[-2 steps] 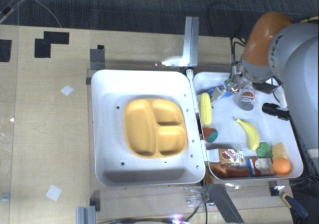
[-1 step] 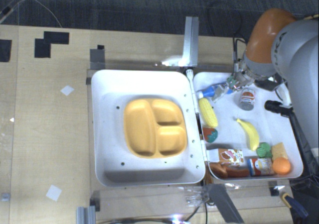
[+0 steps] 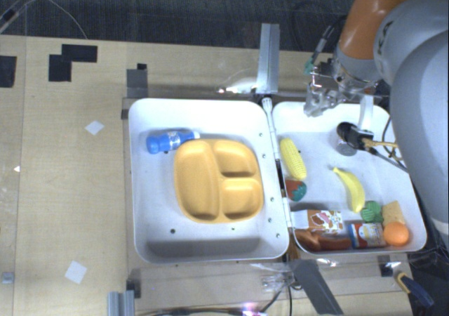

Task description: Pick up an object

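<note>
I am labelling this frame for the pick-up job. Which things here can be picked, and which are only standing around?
For the job:
end effector
corn cob
banana
orange
ketchup bottle
blue bottle
yellow divided tray

Just there:
left bin
right bin
black marks on the bench
metal post between the bins

Bright even light, soft focus, mild glare.
</note>
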Controlling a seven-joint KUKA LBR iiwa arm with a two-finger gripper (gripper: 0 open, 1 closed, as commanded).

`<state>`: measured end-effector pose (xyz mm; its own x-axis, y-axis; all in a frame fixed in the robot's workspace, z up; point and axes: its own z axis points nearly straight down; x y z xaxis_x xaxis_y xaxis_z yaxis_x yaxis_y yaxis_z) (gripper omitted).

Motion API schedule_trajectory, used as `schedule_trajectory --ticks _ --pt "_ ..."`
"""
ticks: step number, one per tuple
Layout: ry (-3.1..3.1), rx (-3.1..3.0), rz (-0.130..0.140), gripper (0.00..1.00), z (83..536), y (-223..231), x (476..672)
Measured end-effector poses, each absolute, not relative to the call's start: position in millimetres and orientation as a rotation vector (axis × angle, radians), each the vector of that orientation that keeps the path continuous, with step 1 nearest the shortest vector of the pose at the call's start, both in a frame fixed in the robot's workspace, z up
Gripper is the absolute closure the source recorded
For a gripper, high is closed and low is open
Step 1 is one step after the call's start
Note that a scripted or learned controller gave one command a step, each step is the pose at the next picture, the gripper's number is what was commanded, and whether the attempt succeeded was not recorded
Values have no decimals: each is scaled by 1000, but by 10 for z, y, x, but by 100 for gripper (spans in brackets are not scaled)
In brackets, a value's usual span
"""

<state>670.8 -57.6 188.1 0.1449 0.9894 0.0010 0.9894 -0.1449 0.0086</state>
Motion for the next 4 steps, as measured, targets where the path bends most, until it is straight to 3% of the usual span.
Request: schedule_trajectory --ticks 1,2,3,4 --pt "1888 2508 1 100 1218 -1222 6621" --pt "1890 2504 5 0 1230 -1204 6632" --pt "2301 2122 8 0 2240 -1841 6576" --pt "2514 1824 20 0 1247 -1672 6488"
